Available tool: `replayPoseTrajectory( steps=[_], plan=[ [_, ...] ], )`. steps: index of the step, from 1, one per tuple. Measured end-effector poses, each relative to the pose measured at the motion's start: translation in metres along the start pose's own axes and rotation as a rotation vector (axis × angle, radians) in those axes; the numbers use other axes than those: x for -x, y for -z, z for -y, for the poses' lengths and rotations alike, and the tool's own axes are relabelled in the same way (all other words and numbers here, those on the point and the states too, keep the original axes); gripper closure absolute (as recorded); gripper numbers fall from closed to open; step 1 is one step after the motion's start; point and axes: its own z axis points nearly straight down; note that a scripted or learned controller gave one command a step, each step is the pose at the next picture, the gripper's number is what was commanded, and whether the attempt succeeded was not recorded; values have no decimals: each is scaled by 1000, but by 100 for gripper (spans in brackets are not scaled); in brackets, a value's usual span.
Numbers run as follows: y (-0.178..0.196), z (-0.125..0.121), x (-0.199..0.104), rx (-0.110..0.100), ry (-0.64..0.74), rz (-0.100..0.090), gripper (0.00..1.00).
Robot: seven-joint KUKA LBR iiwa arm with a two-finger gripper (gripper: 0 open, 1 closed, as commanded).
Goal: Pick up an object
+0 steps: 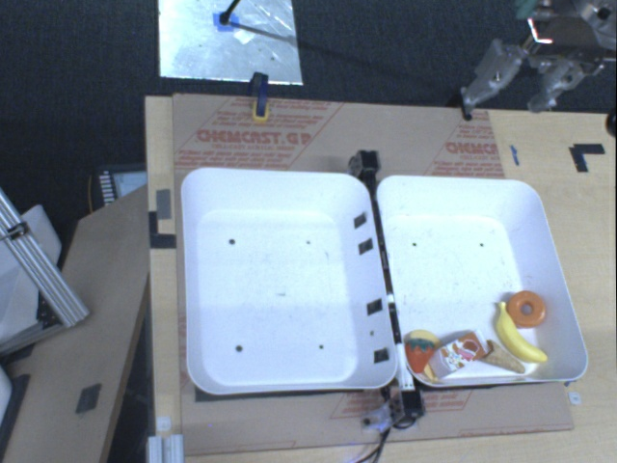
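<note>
My gripper hangs at the top right of the camera view, beyond the far edge of the right bin. Its two grey fingers stand spread apart with nothing between them. In the right bin's near corner lie several small objects: a yellow banana, an orange ring-shaped doughnut, a red-and-orange fruit, a white-and-red packet and a tan wedge. All of them are far below and in front of the gripper.
The left bin lies beside the right one, joined by a black-clipped divider. Both rest on a cardboard sheet. A shiny metal plate lies at the back left. An aluminium rail leans at the left edge.
</note>
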Motion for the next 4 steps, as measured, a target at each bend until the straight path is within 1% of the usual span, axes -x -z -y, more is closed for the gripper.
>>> replayPoseTrajectory(
  steps=[1, 2, 4],
  plan=[
    [-5, 50, 7, -10, -3, 1, 0],
    [-5, 81, 11, -10, -2, 1, 0],
    [-6, 79, -74, -10, 1, 0, 0]
  ],
)
